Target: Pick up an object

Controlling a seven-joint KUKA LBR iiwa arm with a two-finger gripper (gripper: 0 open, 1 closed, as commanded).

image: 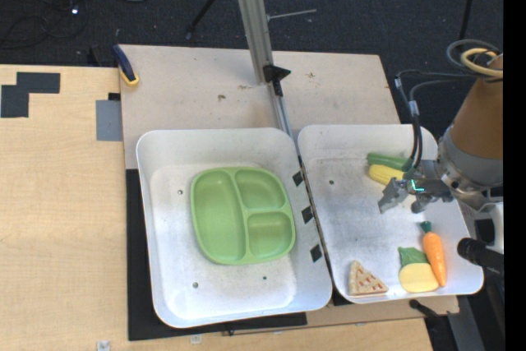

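Your gripper (pixel 400 195) hangs over the right bin (pixel 345 145), with the arm (pixel 477 136) reaching in from the right edge; whether it is apart or together you cannot tell from this slant, and nothing shows clamped in it. The nearest candidate is the corn cob (pixel 385 171), yellow with a green husk end, lying just beside the tool toward the bin's far side, so it is probably the intended pick. The other toys sit along the near edge, well clear of the tool: a carrot (pixel 435 257) touching a yellow-and-green piece (pixel 417 273), and a waffle wedge (pixel 365 279) close by. The left bin (pixel 156 177) holds only a green divided plate (pixel 243 214), flat and hard to pinch, which likely explains the arm working the right side.
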